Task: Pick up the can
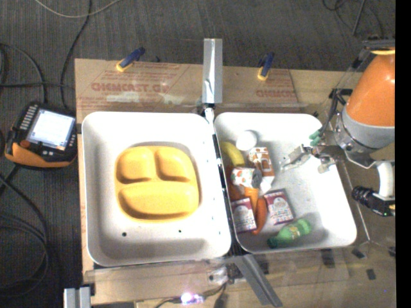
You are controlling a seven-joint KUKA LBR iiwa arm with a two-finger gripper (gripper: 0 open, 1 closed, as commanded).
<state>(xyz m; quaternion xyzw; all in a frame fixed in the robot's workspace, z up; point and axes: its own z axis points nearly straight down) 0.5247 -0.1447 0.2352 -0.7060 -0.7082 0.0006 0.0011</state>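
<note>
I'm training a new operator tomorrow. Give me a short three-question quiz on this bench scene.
1. True or false: the yellow tray lies in the left bin.
2. Which lies nearest the front wall of the right bin? A) banana B) green bottle C) white ball
3. Fill in: the claw hangs over the ___ bin.

Key: 1 true; 2 B; 3 right.
</note>
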